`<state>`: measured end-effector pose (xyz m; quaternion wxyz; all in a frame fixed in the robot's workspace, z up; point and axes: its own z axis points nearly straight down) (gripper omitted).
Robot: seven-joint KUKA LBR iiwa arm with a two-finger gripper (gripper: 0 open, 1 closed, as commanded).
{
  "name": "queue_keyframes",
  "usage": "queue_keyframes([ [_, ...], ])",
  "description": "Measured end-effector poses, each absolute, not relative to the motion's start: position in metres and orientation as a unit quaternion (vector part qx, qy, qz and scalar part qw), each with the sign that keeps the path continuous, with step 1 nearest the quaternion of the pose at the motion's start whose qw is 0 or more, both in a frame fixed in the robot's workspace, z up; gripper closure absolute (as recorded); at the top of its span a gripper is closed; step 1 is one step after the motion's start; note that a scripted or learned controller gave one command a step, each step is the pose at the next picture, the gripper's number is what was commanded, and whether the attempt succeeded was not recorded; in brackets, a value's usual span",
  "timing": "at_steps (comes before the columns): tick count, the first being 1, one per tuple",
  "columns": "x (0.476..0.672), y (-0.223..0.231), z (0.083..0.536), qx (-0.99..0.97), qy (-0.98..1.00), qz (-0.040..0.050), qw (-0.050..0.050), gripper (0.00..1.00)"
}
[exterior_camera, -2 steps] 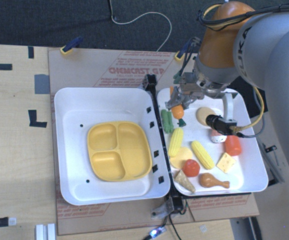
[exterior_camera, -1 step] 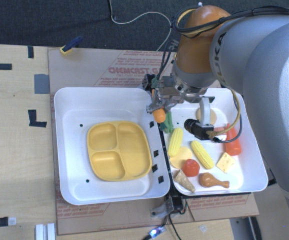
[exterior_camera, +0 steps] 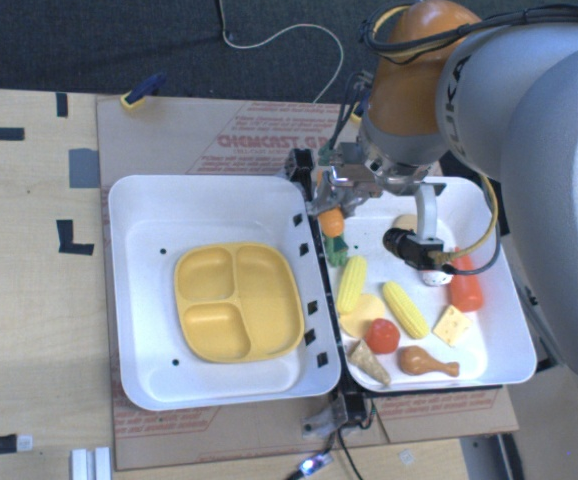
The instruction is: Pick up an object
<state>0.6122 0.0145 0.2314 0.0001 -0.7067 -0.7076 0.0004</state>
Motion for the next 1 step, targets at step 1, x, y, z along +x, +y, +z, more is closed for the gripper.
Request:
queue_keyframes([
  [1,0.6054,0.013,0.2139,-0.707,-0.707,0.002,0.001,1.0],
])
